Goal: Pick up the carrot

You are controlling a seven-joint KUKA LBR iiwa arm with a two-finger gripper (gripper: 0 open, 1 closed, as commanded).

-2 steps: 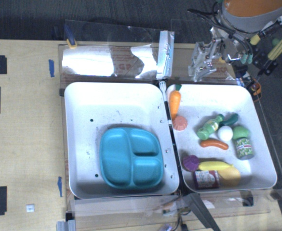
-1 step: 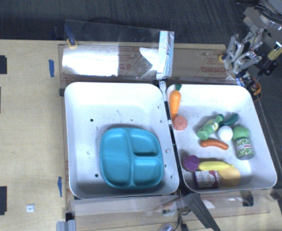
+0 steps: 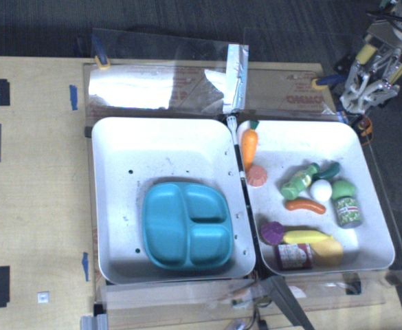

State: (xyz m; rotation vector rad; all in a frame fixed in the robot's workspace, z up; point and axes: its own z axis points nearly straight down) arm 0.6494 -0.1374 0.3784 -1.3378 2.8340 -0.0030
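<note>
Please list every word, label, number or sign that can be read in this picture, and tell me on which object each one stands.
No text can be read here with certainty.
Cardboard strip behind the right bin: reddish print, too blurred to read.
Cardboard behind the clear sheet: faint reddish print, unreadable.
Green bottle: label, too small to read.
Jar at the front: dark red label, too small to read.
Light green bottle: no readable label.

- Carrot [image 3: 249, 147] — orange, with a green top
- Lies lengthwise against the right bin's [image 3: 376, 205] left wall, near its far corner, green end farthest back
</note>
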